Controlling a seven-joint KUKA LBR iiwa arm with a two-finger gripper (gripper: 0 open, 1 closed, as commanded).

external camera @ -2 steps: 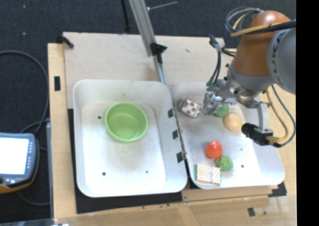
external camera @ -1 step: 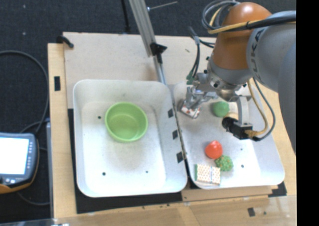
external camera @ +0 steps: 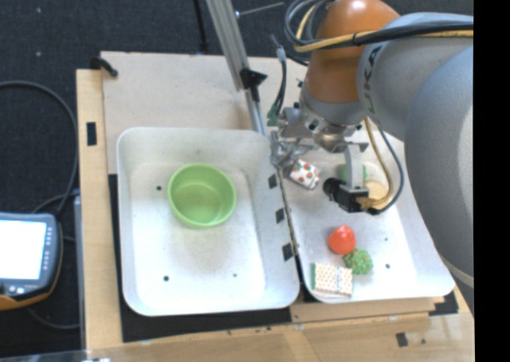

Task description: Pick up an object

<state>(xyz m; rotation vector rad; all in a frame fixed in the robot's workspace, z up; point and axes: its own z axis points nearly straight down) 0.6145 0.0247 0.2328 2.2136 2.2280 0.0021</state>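
The grey arm with the orange band enters from the right of the frame and bends down over the upper part of the right shallow white bin (external camera: 414, 273). Its hand (external camera: 288, 155) sits near the frame's centre, just at the divide between the two bins; whether it is spread or pressed together cannot be told. A small white block with red dots (external camera: 304, 175) lies directly below the hand, contact unclear. Lower in the same bin lie a red round tomato-like piece (external camera: 343, 239), a green broccoli-like piece (external camera: 359, 261) touching it, and a pale patterned rectangular packet (external camera: 332, 278). The left white bin (external camera: 143, 273) holds an upright light-green plastic bowl (external camera: 202, 194).
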